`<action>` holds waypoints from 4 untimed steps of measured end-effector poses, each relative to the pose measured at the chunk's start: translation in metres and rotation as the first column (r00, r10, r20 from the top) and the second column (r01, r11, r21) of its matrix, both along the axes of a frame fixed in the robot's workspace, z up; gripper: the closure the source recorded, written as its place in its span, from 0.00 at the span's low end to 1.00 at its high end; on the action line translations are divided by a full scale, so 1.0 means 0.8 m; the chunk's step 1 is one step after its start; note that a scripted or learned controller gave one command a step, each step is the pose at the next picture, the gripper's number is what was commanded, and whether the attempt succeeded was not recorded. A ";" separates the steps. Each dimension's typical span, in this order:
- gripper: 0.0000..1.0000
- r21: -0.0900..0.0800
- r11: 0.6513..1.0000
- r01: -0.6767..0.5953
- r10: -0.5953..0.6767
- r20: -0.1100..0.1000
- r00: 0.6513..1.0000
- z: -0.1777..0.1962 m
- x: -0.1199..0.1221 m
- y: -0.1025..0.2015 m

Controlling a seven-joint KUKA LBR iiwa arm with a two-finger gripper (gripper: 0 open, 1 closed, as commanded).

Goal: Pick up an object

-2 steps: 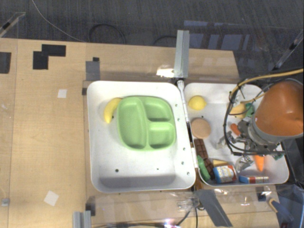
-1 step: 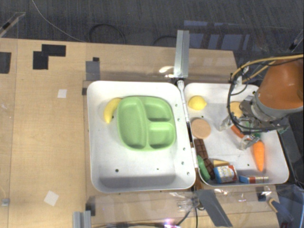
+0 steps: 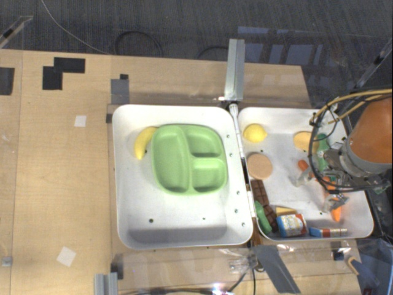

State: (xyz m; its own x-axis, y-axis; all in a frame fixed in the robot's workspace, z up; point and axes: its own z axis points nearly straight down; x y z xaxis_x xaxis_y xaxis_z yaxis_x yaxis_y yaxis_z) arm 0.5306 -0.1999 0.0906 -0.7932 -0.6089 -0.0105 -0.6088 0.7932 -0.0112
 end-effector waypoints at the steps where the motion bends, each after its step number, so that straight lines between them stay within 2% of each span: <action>1: 0.00 0.000 1.000 0.008 -0.008 0.006 1.000 0.001 -0.008 0.073; 2: 0.00 0.001 1.000 -0.029 0.029 0.009 1.000 0.001 -0.020 0.059; 3: 1.00 -0.001 0.999 -0.034 0.034 0.025 0.999 0.019 -0.013 0.061; 4: 1.00 -0.003 0.954 -0.300 0.300 -0.004 0.954 0.075 0.047 0.011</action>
